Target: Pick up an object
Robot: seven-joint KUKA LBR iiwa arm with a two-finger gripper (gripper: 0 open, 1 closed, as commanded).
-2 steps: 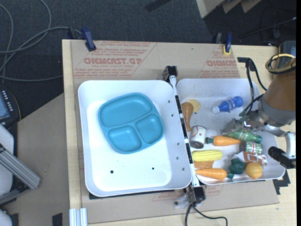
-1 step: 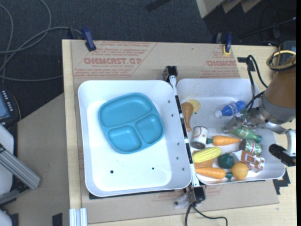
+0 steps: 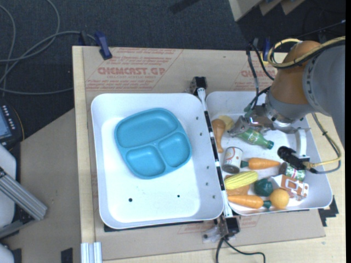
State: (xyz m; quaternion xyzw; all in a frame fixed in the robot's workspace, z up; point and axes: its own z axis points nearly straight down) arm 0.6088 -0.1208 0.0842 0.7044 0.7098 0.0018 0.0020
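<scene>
**Arm lowered over the right bin's toy food**

The arm is seen reaching in from the right, its orange band above the wrist, with the gripper brought down into the upper part of the right bin. The jaws are seen at a slant among the objects; how far apart they stand cannot be told, and nothing can be confirmed as held between them. A green bottle lies just beside the gripper, tilted across the bin, and whether it is touched cannot be told.

The other objects are gathered in the same bin. A tan piece is placed near the dividing wall, with a small can below it. An orange carrot lies to the right of the can. A yellow corn cob rests beneath them, and a second carrot is laid along the lower edge. A dark green round item and an orange fruit sit close together near it.

In the left bin a blue divided plate is set. Both bins are carried by the worktop.
</scene>
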